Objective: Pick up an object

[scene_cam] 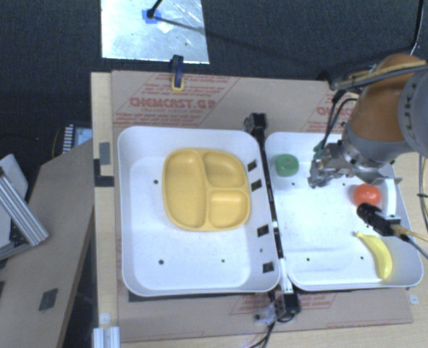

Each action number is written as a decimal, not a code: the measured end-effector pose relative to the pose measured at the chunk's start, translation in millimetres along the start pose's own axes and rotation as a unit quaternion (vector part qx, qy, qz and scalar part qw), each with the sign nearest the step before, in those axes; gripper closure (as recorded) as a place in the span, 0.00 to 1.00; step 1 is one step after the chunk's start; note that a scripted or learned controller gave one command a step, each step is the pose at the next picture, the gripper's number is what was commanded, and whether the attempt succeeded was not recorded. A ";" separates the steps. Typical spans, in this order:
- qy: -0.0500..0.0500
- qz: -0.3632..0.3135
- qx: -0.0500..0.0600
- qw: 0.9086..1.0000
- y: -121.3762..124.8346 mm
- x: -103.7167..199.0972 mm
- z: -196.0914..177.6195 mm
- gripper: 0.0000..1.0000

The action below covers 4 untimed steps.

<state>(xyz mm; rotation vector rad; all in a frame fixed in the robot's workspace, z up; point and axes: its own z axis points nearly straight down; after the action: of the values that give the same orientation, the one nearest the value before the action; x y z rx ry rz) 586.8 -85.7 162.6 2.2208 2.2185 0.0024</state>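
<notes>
The gripper [319, 176] hangs over the right bin [322, 267], near its upper edge; whether it is open or closed cannot be told, and nothing is seen held in it. Three objects lie in this bin. The green ball [286, 165] lies close by at 10 o'clock from the gripper and is judged the nearest target. The tomato [366, 193] lies at 4 o'clock. The banana [378, 254] lies farther off at 5 o'clock, long axis running 11 to 5.
</notes>
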 end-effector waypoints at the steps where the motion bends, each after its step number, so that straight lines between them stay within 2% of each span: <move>1: 0.000 -0.002 -0.002 1.000 5.4 -2.4 -44.3 1.00; 2: 0.000 -0.003 -0.002 1.000 7.0 -2.7 -98.4 1.00; 3: 0.001 -0.006 0.000 1.000 11.5 56.8 -98.4 1.00; 4: 0.001 -0.005 0.001 1.000 12.0 103.5 -82.8 1.00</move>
<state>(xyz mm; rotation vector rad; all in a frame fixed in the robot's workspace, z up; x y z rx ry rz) 598.6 17.9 245.4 2.2111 2.2324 0.0026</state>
